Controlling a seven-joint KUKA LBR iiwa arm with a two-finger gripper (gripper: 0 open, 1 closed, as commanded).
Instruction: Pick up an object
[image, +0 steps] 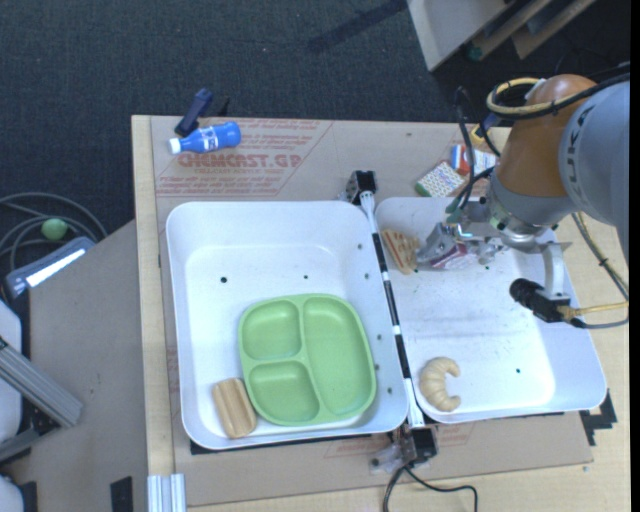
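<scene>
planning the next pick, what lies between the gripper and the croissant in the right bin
In the camera view, only bare white bin floor lies between the gripper and the croissant. The waffle-like piece sits off to the side, by the divider.

The arm (590, 150) is a thick, rounded tube of smooth grey, entering at the three o'clock edge of the view. A broad orange band (535, 140) wraps it above the wrist, glossy, with a pale highlight along its upper curve. Below the band sits a grey wrist ring (525, 225) with a lighter metallic collar. The gripper (447, 248) at its nine o'clock side is a small block of silvery metal with dark parts and a spot of red. Thin black cables (470, 130) loop along the arm's eleven o'clock side, and a yellow cable (510, 92) curls at its twelve o'clock side.
</scene>
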